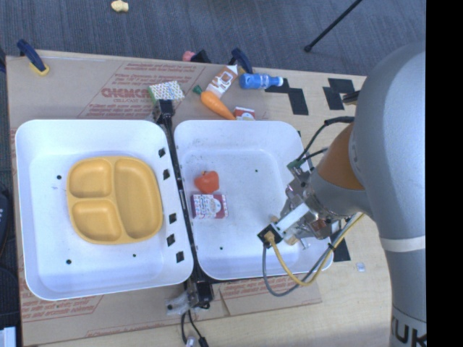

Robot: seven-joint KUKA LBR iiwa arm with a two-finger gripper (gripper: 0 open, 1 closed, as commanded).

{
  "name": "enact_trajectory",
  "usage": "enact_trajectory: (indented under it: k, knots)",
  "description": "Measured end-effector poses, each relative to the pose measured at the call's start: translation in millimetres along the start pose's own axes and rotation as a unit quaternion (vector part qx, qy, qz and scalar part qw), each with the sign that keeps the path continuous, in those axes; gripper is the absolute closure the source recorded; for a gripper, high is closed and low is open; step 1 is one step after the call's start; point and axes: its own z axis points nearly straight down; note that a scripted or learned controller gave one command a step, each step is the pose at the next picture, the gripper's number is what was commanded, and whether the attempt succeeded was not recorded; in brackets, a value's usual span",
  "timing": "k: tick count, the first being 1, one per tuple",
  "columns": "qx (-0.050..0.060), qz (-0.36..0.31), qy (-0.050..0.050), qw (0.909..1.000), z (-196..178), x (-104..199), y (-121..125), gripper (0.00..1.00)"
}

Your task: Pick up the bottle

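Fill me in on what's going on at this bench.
The arm reaches in from the right, its gripper low over the right bin, near its right wall. A red toy and a small packet lie in that bin's left part. The bottle lies outside, on the cardboard behind the bins, untouched. A yellow tray sits in the left bin.

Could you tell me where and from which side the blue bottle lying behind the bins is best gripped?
Grip the blue bottle across its wider body from above, fingers closing on its long sides. It lies flat on the cardboard with its pale neck pointing right, away from the carrot, so the body is probably the steadier hold.
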Motion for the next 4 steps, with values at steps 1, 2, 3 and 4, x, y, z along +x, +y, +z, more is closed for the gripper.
enact_trajectory:
  k: [1,2,3,4]
  knots:
    - [0.001,0.094,0.000,0.9956,-14.7,26.2,-10.6,1.00]
    - [0.001,0.077,-0.001,0.9971,27.8,-10.0,14.9,1.00]
    - [0.000,0.054,0.001,0.9985,2.5,-3.1,1.1,1.00]
    - [0.000,0.070,0.000,0.9976,-11.2,7.6,-22.9,1.00]
